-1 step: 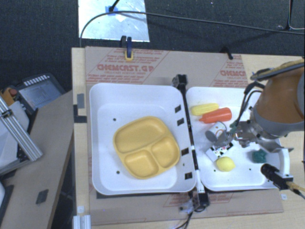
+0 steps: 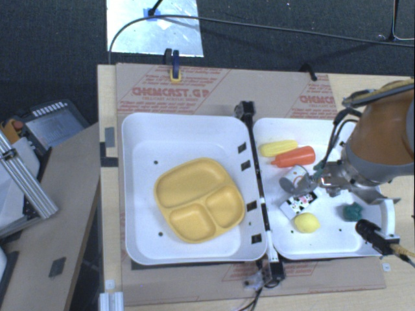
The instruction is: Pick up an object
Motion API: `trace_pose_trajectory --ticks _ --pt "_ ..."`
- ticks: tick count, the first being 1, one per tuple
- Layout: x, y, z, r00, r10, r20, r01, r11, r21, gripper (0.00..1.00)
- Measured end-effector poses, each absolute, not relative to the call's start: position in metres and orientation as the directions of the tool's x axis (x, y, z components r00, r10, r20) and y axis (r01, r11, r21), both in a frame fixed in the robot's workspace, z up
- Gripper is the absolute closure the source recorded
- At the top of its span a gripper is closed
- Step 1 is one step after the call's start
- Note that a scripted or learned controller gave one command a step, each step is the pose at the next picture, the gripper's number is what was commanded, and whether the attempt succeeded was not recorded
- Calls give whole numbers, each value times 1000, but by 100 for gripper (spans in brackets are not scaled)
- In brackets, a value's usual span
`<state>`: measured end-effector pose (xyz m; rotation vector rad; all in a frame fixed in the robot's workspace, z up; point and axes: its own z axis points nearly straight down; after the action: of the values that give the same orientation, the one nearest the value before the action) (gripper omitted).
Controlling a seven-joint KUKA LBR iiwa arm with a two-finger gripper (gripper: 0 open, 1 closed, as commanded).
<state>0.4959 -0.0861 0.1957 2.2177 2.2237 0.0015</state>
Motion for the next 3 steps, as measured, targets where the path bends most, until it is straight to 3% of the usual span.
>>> trace_pose_trajectory --ticks 1,2,3 --pt "503 -87 151 -2 1000 1 1000 2 -3 0" --pt "498 -85 89 -1 1000 2 1000 1 -5 0" --pt "499 -85 84 -1 1000 1 1000 1 -1 0"
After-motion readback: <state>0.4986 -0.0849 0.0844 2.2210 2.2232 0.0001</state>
